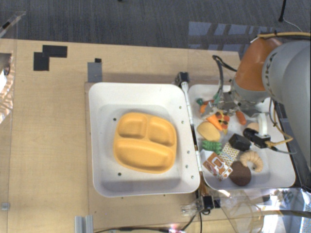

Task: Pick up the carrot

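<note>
Brown round chocolate-like lump [240,174] lies well below the gripper [224,108]. Small orange carrot [219,121] sits directly beneath the gripper, inside the right white bin [286,176]. Gripper state: cannot tell.

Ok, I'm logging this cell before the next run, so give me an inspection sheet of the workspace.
Surface: wooden bench bearing a left bin and a right bin.
Job's things: carrot at the back of the right bin, among toys.
Clutter: yellow divided plate in the left bin; croissant, brown ball, patterned box in the right.
Grippers: gripper low over the carrot; grasp unclear.
Cables: black cable by the wrist.
Surroundings: grey carpet beyond.
</note>
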Motion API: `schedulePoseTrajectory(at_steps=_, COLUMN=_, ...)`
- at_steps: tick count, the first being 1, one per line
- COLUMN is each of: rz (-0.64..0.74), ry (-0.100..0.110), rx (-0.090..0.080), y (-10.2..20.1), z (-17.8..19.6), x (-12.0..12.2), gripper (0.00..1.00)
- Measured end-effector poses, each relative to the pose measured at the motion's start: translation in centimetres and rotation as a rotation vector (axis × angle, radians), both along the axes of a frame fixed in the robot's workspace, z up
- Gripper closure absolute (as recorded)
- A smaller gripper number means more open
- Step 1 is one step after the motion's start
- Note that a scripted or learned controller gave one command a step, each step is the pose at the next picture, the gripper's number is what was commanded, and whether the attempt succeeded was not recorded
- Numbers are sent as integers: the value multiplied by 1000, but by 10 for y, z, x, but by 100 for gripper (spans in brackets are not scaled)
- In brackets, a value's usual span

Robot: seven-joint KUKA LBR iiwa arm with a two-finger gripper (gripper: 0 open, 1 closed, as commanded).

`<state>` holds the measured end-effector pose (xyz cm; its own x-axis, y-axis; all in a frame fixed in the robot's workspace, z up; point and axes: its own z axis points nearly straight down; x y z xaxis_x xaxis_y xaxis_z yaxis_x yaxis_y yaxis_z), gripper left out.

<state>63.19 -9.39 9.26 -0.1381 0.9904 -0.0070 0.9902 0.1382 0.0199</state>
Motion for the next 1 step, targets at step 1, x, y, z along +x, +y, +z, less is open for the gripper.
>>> schedulePoseTrajectory(at_steps=1, rz=5, ry=-17, rx=-6, y=-1, z=17, x=5, gripper=100)
